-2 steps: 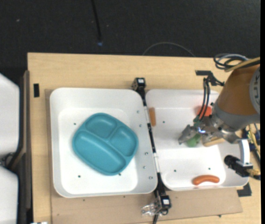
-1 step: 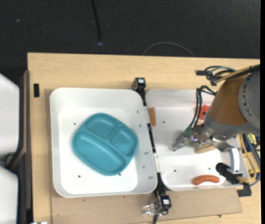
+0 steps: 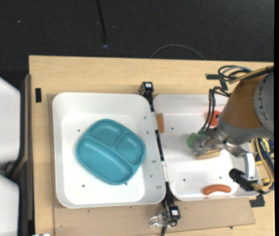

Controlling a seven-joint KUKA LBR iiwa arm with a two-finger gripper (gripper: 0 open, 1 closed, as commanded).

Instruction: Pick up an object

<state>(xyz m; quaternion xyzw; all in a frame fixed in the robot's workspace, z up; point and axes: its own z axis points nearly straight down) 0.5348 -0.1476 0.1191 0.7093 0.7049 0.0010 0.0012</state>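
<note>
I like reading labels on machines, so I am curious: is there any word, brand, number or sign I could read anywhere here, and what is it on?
None can be read.
The teal divided plate in the left bin: plain, no print.
The arm with its orange band: no legible brand or number.
The orange sausage-shaped toy in the right bin: no markings.
The small black clips between the bins: too small and blurred to tell.

green object (image 3: 192, 140) half hidden; arm (image 3: 250, 107) edge-cropped
</note>
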